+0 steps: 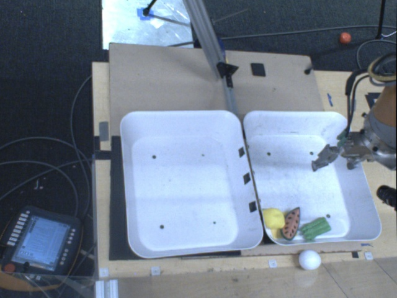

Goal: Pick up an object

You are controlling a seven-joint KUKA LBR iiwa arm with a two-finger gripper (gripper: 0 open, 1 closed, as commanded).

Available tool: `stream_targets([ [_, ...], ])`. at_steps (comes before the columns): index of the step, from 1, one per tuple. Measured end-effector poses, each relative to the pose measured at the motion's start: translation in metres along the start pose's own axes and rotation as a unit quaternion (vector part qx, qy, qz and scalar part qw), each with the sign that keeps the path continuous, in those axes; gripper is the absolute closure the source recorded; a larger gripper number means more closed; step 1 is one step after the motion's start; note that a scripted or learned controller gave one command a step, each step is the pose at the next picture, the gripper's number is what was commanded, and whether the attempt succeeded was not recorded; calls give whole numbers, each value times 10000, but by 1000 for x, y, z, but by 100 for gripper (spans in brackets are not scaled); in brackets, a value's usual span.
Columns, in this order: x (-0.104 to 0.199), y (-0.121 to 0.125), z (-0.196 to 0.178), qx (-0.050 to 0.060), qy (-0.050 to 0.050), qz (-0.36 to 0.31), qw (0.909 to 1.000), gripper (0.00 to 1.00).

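Note:
My gripper (338, 159) hangs over the right part of the right bin (291, 166), open, with nothing between its fingers. Three small objects lie together in that bin's near corner: a yellow rounded one (273, 217), a reddish-brown slice-shaped one (291, 224) and a green elongated one (315, 228). They sit well below and left of the gripper, apart from it. A white ball (309, 259) rests on the bench just outside the bin's front rim.
The left bin (186, 185) adjoins the right one, with black clips along the shared rim (247, 179). A slanted metal pole (208, 30) rises behind the bins. A teach pendant (40, 238) lies at the bottom left.

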State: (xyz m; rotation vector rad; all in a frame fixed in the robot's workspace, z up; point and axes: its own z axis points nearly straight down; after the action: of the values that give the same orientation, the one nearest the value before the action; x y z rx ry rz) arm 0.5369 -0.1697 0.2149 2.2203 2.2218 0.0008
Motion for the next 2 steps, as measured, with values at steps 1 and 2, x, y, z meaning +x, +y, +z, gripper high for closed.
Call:
stream_targets([
  [1, 22, -15, 53, 22, 6, -3, 10000, 0],
  [2, 31, -44, 43, 0, -1, -298, 9996, 0],
])
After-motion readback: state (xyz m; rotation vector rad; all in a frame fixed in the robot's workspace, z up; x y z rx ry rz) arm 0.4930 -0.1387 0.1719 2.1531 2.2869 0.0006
